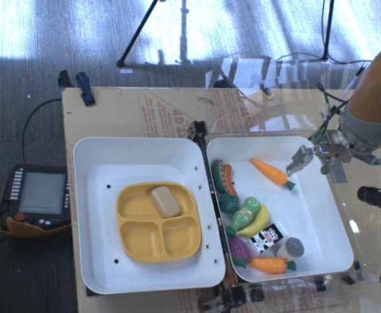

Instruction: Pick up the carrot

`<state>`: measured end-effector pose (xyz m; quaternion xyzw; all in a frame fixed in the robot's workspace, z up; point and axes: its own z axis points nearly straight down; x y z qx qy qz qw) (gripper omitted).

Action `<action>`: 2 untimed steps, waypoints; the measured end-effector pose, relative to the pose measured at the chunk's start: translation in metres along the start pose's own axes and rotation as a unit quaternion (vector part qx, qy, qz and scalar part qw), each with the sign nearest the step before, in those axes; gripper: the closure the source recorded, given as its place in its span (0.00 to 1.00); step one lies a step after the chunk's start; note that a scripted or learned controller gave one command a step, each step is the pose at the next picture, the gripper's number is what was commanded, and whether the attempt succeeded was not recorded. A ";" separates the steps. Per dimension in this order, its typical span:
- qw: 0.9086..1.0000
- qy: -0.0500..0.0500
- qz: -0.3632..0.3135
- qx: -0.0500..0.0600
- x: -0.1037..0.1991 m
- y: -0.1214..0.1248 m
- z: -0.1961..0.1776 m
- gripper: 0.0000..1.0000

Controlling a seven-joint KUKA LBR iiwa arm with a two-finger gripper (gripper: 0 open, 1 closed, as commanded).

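Two shallow white plastic bins sit side by side; the left bin bears a glossy yellow compartment tray with a tan, rounded bar in its upper section. In the right bin, the metal gripper hovers with fingers apart, gripping nothing, just right of a tapered orange carrot. A second carrot lies at the front wall.

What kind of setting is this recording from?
Most likely a robotics lab or test cell: two white bins on a bench, play food such as a carrot under the arm's pincer, a control pendant on the carpet, and tripod legs behind.
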<state>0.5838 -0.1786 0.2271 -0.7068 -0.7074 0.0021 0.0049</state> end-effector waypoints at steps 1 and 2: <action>0.998 0.003 -0.055 0.007 0.019 0.057 0.139 0.00; 0.998 0.001 -0.056 0.002 0.018 0.061 0.123 1.00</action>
